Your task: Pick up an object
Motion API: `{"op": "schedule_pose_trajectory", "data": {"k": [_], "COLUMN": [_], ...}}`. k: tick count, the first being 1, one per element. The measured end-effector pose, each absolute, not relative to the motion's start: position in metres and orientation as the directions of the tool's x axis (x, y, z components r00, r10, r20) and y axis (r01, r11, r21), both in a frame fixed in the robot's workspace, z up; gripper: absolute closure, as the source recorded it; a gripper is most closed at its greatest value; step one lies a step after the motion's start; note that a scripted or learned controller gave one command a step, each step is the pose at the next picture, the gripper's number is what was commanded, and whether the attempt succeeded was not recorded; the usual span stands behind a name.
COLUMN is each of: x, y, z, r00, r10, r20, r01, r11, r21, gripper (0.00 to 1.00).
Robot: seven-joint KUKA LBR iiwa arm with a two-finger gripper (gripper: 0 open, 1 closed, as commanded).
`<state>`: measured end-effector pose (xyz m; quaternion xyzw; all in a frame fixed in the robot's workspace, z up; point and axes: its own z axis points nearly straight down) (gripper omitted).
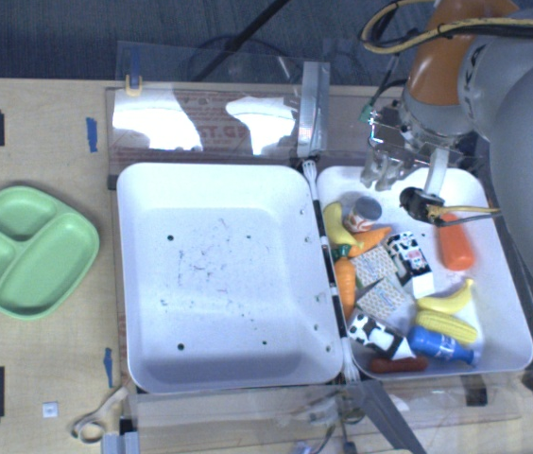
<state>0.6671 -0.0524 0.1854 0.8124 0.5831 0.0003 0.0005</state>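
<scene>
The hand hangs over the far left corner of the right-hand shallow white plastic bin, below the grey arm with its orange band. Whether the hand is spread or closed cannot be told from this angle, and nothing is visibly held in it.

Just below the hand lies a small grey rounded lid-like piece, and beside that a little orange and red figure touches a yellow rounded toy by the bin's left wall. An orange plastic carrot runs along that same wall. Two grey chequered square pads lie in the middle of the pile, with a black-and-white printed cube just to their right. Further right rests an orange cylinder-shaped block. Nearer the camera, a yellow plastic banana lies above a yellow corn cob and a blue plastic bottle. A black-and-white cow-patterned toy sits in the near left corner.

The left-hand shallow white plastic bin adjoins it. Well apart, on the pale wooden counter, sits a green divided plastic plate.
</scene>
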Motion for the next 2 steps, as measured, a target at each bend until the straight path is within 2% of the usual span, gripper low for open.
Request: {"op": "schedule_pose_trajectory", "data": {"k": [2], "x": [0.666], "y": [0.027], "z": [0.185], "r00": [0.754], "r10": [0.657], "r20": [-0.001], "r01": [0.657], "r11": [-0.754], "r21": [-0.001], "gripper": [1.00]}}
